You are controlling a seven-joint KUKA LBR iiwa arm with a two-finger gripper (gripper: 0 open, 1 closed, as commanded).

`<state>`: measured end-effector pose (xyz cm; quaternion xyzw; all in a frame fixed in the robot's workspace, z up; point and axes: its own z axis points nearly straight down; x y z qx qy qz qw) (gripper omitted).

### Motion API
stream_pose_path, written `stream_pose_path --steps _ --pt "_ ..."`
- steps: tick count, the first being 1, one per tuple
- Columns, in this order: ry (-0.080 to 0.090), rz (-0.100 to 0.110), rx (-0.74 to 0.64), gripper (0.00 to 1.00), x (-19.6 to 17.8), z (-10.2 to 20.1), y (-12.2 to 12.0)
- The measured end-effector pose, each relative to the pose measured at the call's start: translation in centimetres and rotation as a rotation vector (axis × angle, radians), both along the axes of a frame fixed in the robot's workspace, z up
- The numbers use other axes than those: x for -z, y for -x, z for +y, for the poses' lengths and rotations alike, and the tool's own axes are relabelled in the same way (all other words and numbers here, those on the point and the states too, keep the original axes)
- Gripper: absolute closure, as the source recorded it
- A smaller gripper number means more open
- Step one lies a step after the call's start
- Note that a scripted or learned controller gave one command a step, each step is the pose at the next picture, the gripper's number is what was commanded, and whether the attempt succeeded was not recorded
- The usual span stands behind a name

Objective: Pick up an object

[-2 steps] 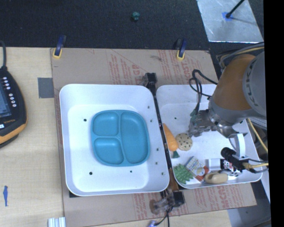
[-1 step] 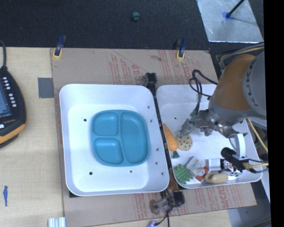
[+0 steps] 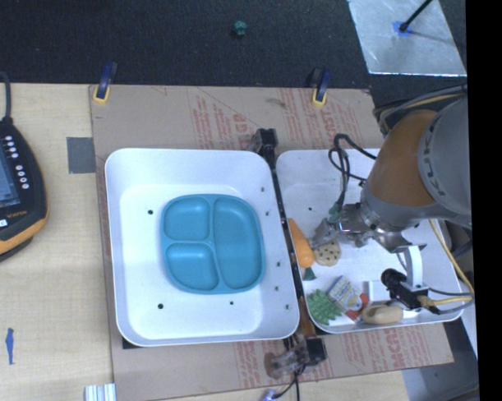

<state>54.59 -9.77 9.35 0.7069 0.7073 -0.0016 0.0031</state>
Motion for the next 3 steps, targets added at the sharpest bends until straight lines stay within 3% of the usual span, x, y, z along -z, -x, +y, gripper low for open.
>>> stream_pose_path --steps 1,2,3 --pt "-0.003 0.001 -0.002 1.00 -1.1 0.1 -0.1" --pt "-0.003 0.002 -0.002 0.00 -1.1 0.1 -0.1" --pt "-0.003 0.003 -0.003 1.00 -2.1 0.0 -0.1"
